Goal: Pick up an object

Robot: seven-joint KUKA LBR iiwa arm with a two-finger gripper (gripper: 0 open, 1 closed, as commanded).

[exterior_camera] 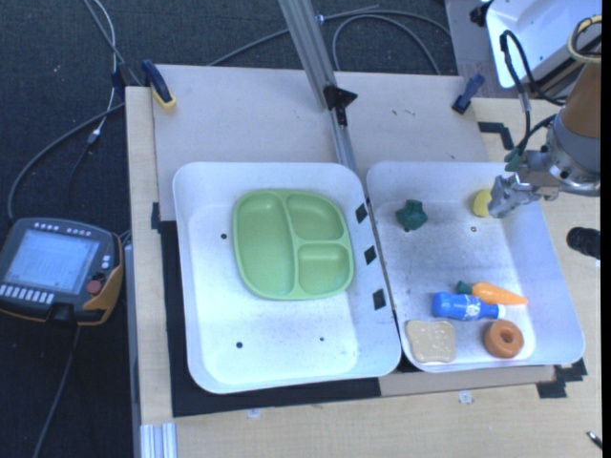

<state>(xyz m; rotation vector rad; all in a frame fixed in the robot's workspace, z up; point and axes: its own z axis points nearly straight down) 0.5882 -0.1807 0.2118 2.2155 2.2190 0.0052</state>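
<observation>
The claw sits low at the right bin's far edge, touching a small yellow object; whether its fingers are apart, I cannot tell. Nothing looks lifted, so the grasp and lift remain.

Even, bright overhead light; the white bins glare slightly (washed near their rims), shadows stay soft and short, and the whole frame is mildly blurred.
</observation>
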